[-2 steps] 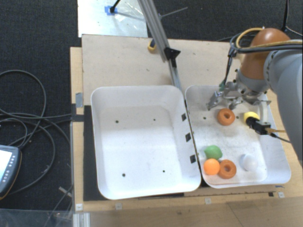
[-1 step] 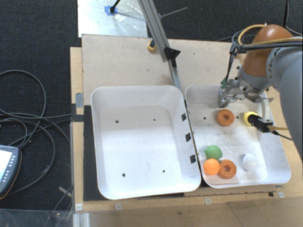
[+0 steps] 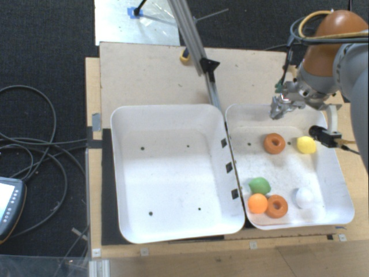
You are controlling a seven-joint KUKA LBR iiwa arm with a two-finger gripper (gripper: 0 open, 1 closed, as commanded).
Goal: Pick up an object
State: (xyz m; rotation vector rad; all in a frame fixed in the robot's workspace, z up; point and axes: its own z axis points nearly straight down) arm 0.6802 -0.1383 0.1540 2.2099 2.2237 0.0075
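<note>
The right bin [image 3: 340, 184] holds several small objects. An orange ring [image 3: 274, 143] lies near its middle back, with a yellow ball [image 3: 306, 145] to its right. Near the front sit a green lump [image 3: 260, 185], an orange ball [image 3: 257, 203], a second orange ring [image 3: 277, 206] and a white ball [image 3: 304, 197]. My gripper [image 3: 279, 111] hangs over the back of the right bin, up and slightly right of the first orange ring, apart from it. Nothing shows between its tips.
The left bin [image 3: 173, 172] sits beside the right one, sharing a middle wall with black clips. A slanted metal pole [image 3: 193, 36] crosses the back of the bench. Cables and a tablet lie on the floor at left.
</note>
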